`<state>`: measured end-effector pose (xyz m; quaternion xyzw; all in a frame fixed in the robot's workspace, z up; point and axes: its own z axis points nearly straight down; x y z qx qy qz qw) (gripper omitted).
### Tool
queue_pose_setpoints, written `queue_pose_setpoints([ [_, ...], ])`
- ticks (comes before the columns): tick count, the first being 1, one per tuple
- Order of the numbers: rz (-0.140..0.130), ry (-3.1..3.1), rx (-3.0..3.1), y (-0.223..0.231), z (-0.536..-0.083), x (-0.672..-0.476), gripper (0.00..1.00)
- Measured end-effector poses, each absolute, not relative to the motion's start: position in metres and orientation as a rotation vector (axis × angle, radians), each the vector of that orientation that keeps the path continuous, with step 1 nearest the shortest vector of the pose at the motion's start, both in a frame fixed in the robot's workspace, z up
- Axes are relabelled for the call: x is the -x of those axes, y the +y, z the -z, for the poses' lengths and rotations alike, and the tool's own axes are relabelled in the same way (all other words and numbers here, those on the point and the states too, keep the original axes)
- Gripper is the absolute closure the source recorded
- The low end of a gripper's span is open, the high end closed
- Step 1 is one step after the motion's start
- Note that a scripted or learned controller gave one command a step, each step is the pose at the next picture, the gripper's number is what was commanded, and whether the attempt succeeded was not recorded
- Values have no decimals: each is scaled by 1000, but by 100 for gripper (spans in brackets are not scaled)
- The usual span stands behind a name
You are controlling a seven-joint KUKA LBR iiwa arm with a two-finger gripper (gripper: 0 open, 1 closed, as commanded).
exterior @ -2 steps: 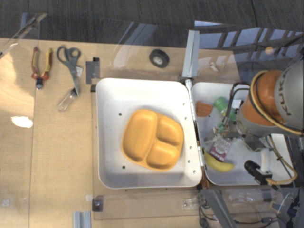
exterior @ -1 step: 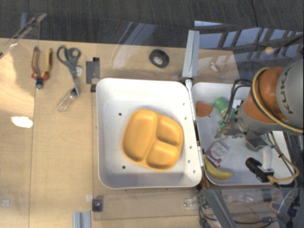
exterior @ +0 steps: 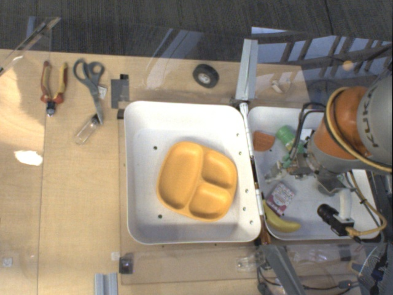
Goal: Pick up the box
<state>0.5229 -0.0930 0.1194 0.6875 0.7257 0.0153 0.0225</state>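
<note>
The box (exterior: pixel 282 196), a small flat pack with a red and white print, lies in the right bin (exterior: pixel 307 233) near its left wall. The arm, grey with an orange band (exterior: pixel 347 112), reaches down into this bin from the right. Its gripper (exterior: pixel 293 164) hangs low just above and to the right of the box, over a clutter of small items. The wrist hides what lies directly under it.
A yellow banana (exterior: pixel 283 224) lies just below the box. An orange piece (exterior: pixel 263 141) and a green item (exterior: pixel 285 134) sit at the bin's upper left. The left bin (exterior: pixel 141 183) holds a yellow three-part plate (exterior: pixel 198 180). Scissors (exterior: pixel 92 82), pliers (exterior: pixel 52 85) and a tape roll (exterior: pixel 206 75) lie on the bench.
</note>
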Motion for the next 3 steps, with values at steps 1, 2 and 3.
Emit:
queue_pose_setpoints([
  [1, -4, 2342, -2089, -87, -94, -488, 0],
  [2, -11, 2343, -2081, -86, -105, -491, 100],
  [3, -7, 2066, -2361, -30, -193, -489, 100],
])
